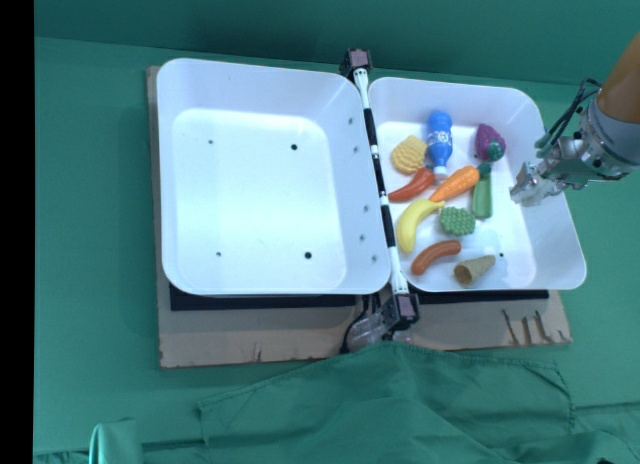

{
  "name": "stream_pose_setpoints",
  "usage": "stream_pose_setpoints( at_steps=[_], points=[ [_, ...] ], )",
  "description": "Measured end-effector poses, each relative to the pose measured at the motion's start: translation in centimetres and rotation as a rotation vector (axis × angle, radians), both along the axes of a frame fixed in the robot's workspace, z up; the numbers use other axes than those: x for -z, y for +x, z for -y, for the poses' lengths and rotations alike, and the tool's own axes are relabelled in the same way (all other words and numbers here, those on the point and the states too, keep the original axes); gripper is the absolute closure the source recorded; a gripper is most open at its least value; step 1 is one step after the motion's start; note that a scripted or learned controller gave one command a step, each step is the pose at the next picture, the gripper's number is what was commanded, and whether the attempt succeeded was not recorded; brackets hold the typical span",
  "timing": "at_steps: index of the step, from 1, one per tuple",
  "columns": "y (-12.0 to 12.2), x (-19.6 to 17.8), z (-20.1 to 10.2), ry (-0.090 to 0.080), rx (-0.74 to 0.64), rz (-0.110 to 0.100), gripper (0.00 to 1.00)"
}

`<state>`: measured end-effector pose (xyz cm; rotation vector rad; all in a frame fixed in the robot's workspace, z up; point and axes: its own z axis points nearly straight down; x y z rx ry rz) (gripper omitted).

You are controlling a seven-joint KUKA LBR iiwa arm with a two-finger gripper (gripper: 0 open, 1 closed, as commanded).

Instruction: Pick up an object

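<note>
Hovering tool (527, 192) above right bin's rim (556, 192)

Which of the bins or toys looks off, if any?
Nothing spilled or broken. All the toy food is crowded in the right bin, lying jumbled at odd angles. The one oddity is under the bins: the cardboard sheet has a torn, notched front edge near its right corner. The hand hovers at the right bin's edge.

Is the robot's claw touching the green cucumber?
Apart. The camera view shows bare white bin floor between the gripper and the cucumber.
</note>
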<state>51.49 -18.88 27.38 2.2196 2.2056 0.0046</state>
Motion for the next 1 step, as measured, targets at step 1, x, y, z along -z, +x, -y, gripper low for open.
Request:
stream_pose_setpoints(
  at_steps=[1],
  points=[
    [-3.08, 8.76, -0.08, 0.004, 0.001, -0.005, 1.00]
  ],
)
